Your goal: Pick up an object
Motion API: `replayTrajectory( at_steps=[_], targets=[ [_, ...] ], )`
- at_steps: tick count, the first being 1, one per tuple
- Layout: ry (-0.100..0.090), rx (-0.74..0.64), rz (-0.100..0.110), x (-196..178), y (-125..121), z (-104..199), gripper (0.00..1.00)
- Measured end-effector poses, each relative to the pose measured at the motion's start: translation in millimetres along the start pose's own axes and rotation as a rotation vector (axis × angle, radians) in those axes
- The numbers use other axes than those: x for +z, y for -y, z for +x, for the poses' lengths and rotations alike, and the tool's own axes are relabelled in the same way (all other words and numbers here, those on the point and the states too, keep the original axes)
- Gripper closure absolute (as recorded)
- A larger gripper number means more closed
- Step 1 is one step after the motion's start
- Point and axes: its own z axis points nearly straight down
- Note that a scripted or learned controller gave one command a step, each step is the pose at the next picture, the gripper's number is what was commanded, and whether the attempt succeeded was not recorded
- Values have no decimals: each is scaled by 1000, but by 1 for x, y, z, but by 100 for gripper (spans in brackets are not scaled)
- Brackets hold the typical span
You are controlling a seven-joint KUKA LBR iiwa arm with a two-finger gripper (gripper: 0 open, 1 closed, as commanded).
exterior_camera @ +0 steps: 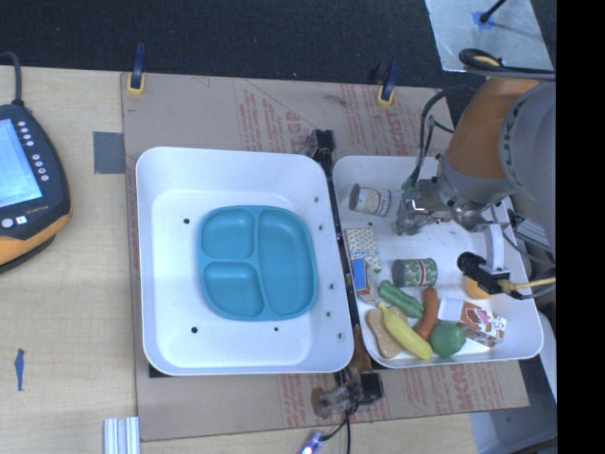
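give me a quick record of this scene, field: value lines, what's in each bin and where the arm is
left bin: holds a blue divided plate, lying flat near the middle
right bin: holds toy food and cans
cans: one pale can on its side near the top, one green can on its side in the middle
food: banana, carrot, green round piece, small carton
arm: reaches in from the right, over the upper part of the right bin
pincer: above the bin beside the pale can, nothing seen held
outside bins: handheld controller on the bench at the far left
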Motion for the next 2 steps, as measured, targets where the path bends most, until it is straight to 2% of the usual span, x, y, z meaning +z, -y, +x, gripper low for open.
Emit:
replayTrajectory(
  at_steps=[1,2],
  targets=[
    [-2,3,1,-108,34,30,100],
    [0,3,3,-93,82,-3,100]
  ],
)
